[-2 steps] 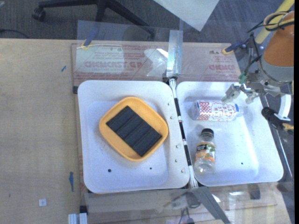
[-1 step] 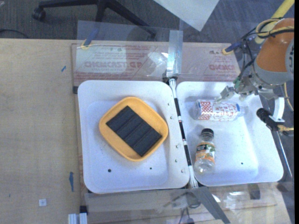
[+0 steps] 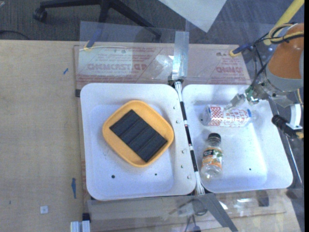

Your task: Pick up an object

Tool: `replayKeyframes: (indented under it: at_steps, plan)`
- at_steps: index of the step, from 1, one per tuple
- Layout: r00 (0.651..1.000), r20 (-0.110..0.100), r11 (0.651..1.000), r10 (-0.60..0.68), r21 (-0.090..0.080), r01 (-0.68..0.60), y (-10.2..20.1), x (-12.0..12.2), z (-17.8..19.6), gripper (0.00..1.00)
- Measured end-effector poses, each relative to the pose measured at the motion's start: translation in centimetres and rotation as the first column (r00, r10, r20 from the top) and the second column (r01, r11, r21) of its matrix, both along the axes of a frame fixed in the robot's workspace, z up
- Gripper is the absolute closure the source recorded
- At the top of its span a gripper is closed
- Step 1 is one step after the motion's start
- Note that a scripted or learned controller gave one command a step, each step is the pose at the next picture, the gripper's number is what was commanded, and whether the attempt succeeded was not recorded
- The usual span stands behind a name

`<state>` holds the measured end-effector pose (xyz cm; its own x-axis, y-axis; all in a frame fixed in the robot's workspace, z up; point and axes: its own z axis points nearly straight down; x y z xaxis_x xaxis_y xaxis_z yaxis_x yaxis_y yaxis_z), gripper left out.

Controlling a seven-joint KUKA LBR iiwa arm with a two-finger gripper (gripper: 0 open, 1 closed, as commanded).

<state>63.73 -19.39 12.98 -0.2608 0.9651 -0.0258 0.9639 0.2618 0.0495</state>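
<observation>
In the right bin lies a red-and-white patterned carton on its side, near the back. A small clear bottle with a black cap lies in front of it, close to the bin's left wall. The left bin holds a yellow dish with a black ribbed slab resting in it. My gripper hangs at the back right of the right bin, just above and beside the carton's right end. The orange band of the arm shows above it.
A metal divider runs between the two bins. Cables and a yellow hose trail around the arm at the upper right. A clear panel stands behind the bins, and wooden benchtop spreads to the left.
</observation>
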Motion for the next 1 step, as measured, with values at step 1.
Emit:
replayKeyframes:
  at_steps: [1]
  plan:
    - [0.998, 0.006, 0.998, 0.059, -0.005, -0.059, 0.04, -0.01, -0.06, 0.00]
